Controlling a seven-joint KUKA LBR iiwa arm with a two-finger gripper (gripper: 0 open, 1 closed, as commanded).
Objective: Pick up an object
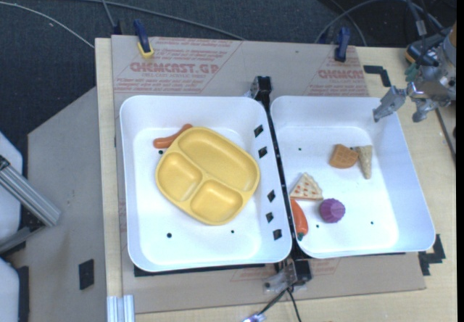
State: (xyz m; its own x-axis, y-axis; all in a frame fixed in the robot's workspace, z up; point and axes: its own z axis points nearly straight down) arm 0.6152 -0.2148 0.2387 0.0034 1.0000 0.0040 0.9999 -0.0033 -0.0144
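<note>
- You had the bench's two shallow white bins side by side: the left bin (134, 168) and the right bin (406, 183), divided by a black strip with clips.
- The two-finger gripper (404, 104) of the grey arm stood at about 2 o'clock from the centre of the view, over the upper right rim of the right bin. Its two metal fingers (386, 104) were spread wide apart, with nothing between them.
- In the left bin lay a yellow plastic plate with three compartments (208, 174), tilted in plan, near the bin's middle.
- An orange sausage-shaped toy (168, 139) showed at 11 o'clock from the plate, with one end hidden under the plate's rim.
- In the right bin, at 1 o'clock from its centre, lay an orange-brown rounded toy piece (344, 157); a pale tan wedge-shaped piece (365, 159) lay just beside it at 3 o'clock, seemingly touching.
- A tan waffle-patterned triangular toy (307, 188) lay at 9 o'clock from the bin's centre, near the divider.
- A red-orange carrot-shaped toy (299, 217) lay at 6 o'clock from the triangle, along the bin's left wall.
- A purple rounded toy (332, 209) lay just to the carrot's 3 o'clock side, apart from it.
- All of these pieces rested on the bin floors, well apart from the gripper.
- Two blue clamps (143, 39) held the cardboard backing (181, 67) at 12 o'clock.
</note>
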